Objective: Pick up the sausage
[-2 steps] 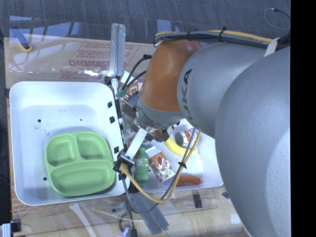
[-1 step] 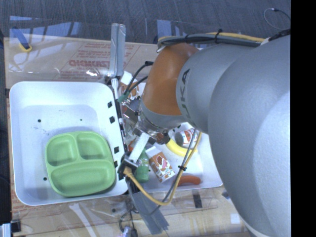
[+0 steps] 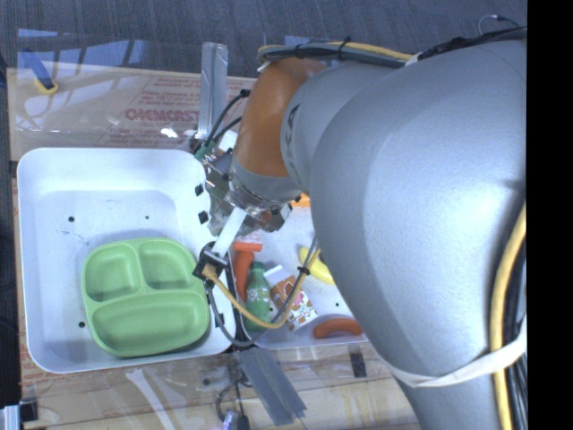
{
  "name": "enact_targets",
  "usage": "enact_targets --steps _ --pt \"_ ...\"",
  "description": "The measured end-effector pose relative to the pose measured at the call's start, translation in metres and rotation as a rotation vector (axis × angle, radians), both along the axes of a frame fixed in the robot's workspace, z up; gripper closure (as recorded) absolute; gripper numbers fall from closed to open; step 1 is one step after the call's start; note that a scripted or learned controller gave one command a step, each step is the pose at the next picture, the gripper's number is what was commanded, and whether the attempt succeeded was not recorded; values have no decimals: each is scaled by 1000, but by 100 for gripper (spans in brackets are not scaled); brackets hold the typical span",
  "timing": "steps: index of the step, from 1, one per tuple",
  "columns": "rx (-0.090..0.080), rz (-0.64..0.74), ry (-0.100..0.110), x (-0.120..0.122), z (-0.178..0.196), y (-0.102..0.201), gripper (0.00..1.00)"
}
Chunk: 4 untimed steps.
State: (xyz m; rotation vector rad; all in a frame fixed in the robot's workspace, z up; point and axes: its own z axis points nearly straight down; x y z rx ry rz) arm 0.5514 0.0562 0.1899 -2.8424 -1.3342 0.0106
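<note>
The sausage [image 3: 337, 328], a short reddish-brown link, lies at the front of the right bin [image 3: 295, 346], partly tucked under the big grey arm. My gripper [image 3: 249, 233] hangs below the orange wrist band, over the left part of the right bin. It sits just above an orange carrot-like piece [image 3: 242, 267] and well up and left of the sausage. The wrist and arm hide most of the gripper.
The left bin [image 3: 54, 195] holds a green divided plate [image 3: 143, 298]. The right bin also holds a green bottle [image 3: 257, 296], a small printed carton [image 3: 298, 307] and a yellow banana-like piece [image 3: 315, 267]. The arm covers most of the right bin.
</note>
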Motion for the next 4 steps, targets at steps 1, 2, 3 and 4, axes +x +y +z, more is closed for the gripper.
enact_targets --steps 1,2,3,4 --pt "-1 -546 -5 0 54 31 100" --pt "-2 -671 -6 -28 73 91 100" --pt "-1 -460 -5 -58 74 161 100" --pt "-3 -455 -5 -58 83 161 100"
